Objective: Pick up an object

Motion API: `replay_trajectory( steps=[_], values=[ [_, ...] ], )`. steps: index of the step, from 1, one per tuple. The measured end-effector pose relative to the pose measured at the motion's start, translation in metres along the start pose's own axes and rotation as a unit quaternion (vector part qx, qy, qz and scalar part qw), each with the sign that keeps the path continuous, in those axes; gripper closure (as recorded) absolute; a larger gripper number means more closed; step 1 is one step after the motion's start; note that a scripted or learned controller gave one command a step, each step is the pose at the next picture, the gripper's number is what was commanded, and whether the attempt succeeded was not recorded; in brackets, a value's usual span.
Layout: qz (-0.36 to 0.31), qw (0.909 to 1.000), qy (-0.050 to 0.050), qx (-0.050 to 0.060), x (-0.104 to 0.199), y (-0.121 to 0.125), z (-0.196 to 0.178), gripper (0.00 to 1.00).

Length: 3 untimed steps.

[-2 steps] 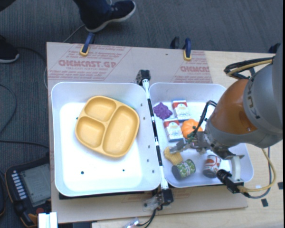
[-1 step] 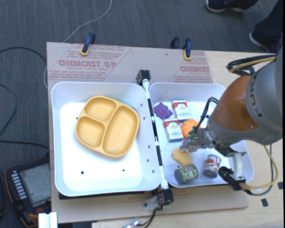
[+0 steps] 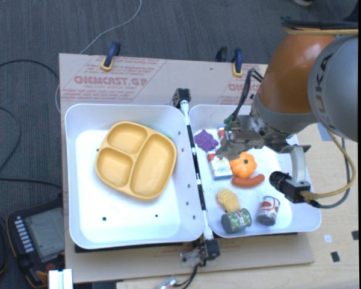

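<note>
The right bin [image 3: 301, 224] holds several small toys: an orange pumpkin [image 3: 243, 166], a red sausage [image 3: 249, 181], a purple cluster [image 3: 205, 140], a small red-and-white box [image 3: 220, 167], a yellow waffle-like piece [image 3: 228, 200], a green-grey can [image 3: 236, 220] and a red-white can [image 3: 268, 210]. My gripper [image 3: 231, 144] hangs low over the bin's upper middle, just above and left of the pumpkin, next to the box. Nothing shows between its fingers.
The left bin [image 3: 84, 221] carries a yellow three-compartment plate [image 3: 136, 159]. A black rail with clamps [image 3: 192, 155] divides the two bins. Blue clamps [image 3: 112, 51] pin the cardboard base at the back. Cables lie on the floor to the left.
</note>
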<state>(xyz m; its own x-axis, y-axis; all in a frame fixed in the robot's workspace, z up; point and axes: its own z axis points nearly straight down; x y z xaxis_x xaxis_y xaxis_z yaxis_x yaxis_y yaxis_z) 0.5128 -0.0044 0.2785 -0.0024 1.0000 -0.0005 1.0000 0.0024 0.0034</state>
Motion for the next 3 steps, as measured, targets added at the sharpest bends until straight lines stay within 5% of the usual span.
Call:
replay_trajectory(
  steps=[1,2,3],
  values=[
    [0.001,1.0,-0.001,0.001,-0.001,0.0,0.0,0.0],
    [0.002,1.0,-0.001,0.003,-0.073,0.025,0.095,0.0],
    [0.001,1.0,0.0,0.0,-0.108,0.021,0.191,0.0]
  ],
)
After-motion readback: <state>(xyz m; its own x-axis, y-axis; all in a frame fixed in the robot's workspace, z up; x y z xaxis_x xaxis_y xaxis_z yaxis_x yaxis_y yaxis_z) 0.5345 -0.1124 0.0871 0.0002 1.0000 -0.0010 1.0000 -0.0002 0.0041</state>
